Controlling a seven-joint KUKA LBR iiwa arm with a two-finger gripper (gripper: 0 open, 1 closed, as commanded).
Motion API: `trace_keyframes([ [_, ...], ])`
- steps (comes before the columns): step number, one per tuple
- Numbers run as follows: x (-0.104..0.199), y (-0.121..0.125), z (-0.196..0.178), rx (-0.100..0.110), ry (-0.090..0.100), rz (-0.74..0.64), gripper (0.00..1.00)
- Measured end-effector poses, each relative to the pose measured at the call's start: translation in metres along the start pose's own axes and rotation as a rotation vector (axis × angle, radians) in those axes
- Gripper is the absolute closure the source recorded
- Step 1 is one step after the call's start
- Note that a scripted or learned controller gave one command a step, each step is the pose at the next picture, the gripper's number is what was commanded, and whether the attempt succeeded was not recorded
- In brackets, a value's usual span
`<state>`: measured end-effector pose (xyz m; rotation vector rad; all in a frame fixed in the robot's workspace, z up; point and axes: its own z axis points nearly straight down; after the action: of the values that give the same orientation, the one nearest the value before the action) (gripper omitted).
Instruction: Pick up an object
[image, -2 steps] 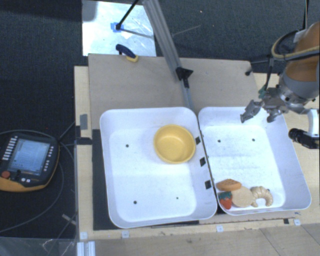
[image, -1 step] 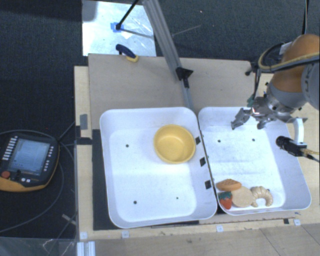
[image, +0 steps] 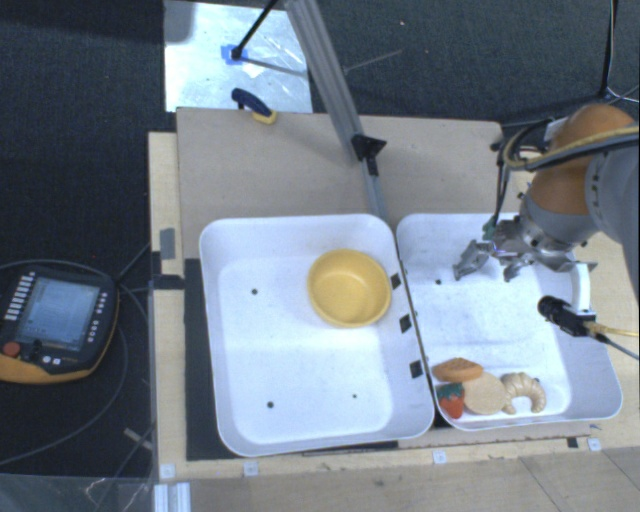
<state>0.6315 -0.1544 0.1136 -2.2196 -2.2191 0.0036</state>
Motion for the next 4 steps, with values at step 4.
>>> trace_keyframes([
  [4, 0.045, 0.009, -0.095, -0.005, 0.001, -0.005, 1.0],
])
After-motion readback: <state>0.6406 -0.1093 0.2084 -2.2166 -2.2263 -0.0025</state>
